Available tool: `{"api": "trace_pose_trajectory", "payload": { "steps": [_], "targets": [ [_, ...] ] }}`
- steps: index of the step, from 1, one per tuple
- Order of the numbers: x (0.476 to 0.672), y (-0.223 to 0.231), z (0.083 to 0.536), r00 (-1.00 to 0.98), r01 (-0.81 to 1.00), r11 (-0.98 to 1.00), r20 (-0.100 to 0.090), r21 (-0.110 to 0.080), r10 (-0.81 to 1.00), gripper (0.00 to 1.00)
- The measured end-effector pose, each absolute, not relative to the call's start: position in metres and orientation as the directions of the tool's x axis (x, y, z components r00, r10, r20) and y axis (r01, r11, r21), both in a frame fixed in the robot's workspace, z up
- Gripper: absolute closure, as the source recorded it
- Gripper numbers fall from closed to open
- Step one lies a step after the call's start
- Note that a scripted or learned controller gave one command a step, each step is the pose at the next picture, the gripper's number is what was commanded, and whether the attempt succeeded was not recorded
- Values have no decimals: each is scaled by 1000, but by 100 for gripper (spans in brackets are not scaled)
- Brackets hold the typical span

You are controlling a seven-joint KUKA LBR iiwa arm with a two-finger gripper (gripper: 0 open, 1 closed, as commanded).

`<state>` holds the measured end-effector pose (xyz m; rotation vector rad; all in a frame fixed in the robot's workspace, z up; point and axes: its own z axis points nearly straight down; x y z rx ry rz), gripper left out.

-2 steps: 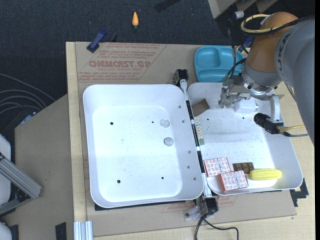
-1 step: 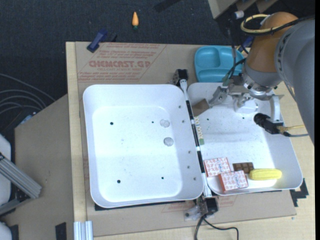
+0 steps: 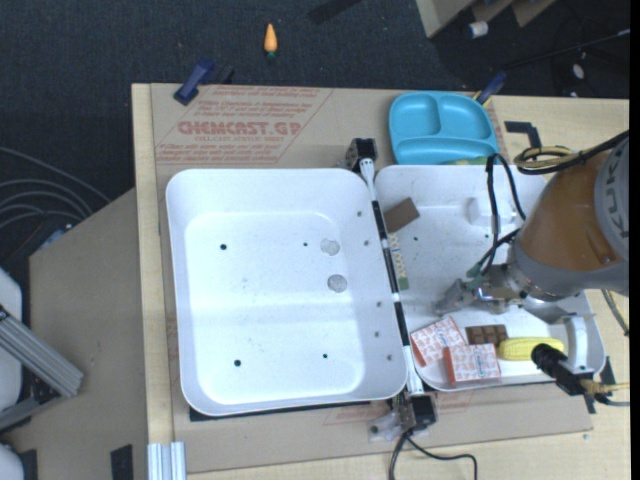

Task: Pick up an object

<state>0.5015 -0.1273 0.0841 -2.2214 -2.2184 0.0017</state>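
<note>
Seemingly, yellow object (image 3: 520, 348) lengthwise left-right.

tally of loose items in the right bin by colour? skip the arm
Brown: 2, the brown card piece and the dark brown block
Red and white: 2, the patterned box and the smaller red box
Yellow: 1, the yellow item
Total: 5; the arm may hide more.

Left bin (image 3: 200, 268) lies open; boxes (image 3: 455, 351) crowd the right bin's (image 3: 440, 183) near corner.

Glossy white plastic bins (image 3: 190, 268)
</note>
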Motion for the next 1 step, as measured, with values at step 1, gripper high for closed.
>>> {"api": "trace_pose_trajectory", "payload": {
  "steps": [1],
  "targets": [
    [502,-127,94,2,1000,-2,1,0,1000,100]
  ]
}}
